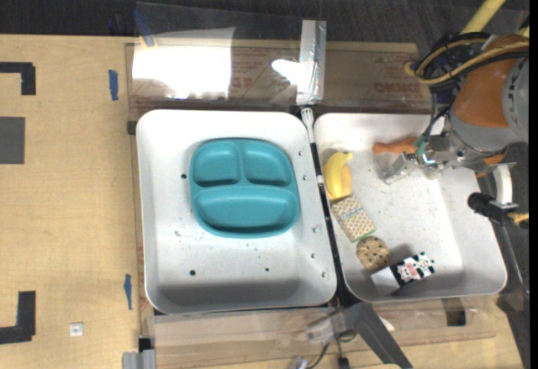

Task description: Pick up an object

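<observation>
My gripper hangs low over the back middle of the right bin, reaching in from the right under the arm's orange band. An orange carrot-like piece lies just behind it, touching or nearly so. A yellow banana sits to the gripper's left by the bin wall. In front of the banana lie a checkered cracker, a round cookie and a small black-and-white toy.
The left bin holds a teal divided plate. A clear plastic sheet stands behind the bins. Cables loop near the arm at the back right.
</observation>
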Robot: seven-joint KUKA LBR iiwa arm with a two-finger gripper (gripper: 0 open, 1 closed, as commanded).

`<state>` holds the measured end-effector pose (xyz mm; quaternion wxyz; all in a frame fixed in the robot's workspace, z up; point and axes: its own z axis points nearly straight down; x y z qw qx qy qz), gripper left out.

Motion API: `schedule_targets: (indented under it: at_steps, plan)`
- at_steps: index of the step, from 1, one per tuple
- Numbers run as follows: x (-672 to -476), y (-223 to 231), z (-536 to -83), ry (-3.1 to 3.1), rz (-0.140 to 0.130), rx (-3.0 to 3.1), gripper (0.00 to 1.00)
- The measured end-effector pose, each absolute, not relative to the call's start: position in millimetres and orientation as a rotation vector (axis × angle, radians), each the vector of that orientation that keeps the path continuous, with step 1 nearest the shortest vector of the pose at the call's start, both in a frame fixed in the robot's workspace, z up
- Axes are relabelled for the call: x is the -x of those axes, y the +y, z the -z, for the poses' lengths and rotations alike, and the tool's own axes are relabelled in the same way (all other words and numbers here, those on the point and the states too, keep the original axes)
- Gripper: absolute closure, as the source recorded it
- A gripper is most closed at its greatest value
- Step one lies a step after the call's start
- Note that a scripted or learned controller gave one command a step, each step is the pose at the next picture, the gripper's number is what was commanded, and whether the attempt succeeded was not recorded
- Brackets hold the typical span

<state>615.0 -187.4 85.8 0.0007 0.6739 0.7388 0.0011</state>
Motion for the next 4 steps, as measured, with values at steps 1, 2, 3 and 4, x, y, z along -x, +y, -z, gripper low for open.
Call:
schedule_targets:
  at_steps: [1, 2, 3, 4]
  plan:
    - [-668.7, -148.1, -110.8, 2.449, -0.004, -1.963, 0.0]
    - [-649.6, -143.9, -85.7, 2.5, -0.003, -1.897, 0.0]
    - [-651.1, -143.7, -96.3, 2.5, -0.002, -1.893, 1.0]
    - [-651.5, -143.5, -96.3, 2.499, -0.004, -1.892, 0.0]
